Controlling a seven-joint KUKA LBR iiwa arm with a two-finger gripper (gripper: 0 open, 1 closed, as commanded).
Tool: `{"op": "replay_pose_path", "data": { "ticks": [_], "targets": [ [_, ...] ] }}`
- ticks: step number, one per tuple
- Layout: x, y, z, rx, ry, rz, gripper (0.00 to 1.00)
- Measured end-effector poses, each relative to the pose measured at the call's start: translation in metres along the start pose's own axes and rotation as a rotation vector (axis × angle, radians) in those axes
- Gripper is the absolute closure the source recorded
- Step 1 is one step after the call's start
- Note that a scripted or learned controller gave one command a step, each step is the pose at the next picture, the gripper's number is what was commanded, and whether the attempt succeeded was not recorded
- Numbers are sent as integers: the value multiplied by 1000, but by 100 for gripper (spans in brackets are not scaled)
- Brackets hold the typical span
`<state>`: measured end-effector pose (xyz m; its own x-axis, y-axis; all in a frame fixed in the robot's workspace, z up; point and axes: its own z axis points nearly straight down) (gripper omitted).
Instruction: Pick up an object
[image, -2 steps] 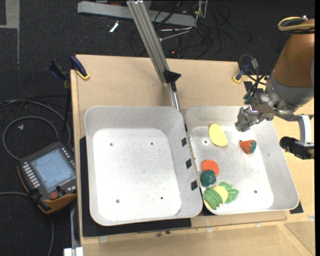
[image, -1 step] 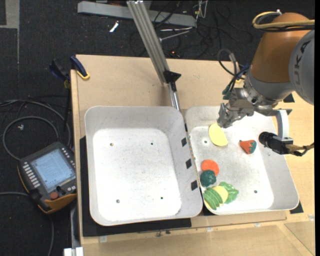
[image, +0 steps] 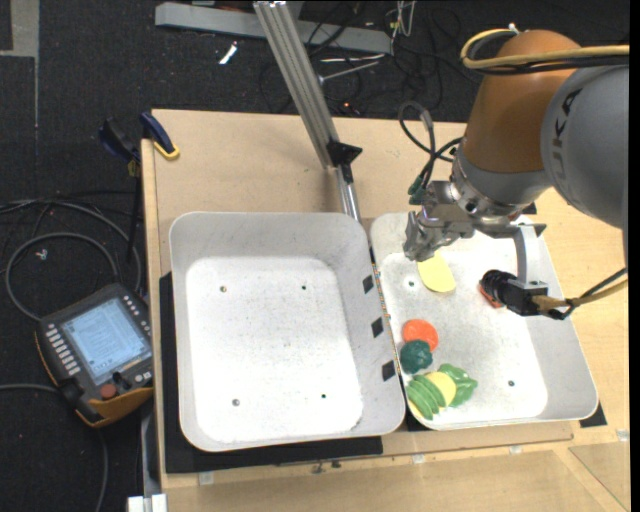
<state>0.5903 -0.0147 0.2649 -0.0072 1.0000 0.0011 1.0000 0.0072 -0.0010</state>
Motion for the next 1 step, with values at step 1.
{"op": "replay_pose_path", "data": {
  "ticks": [1],
  "targets": [
    [48, 13, 9, -1, 0, 0, 100]
  ]
}}
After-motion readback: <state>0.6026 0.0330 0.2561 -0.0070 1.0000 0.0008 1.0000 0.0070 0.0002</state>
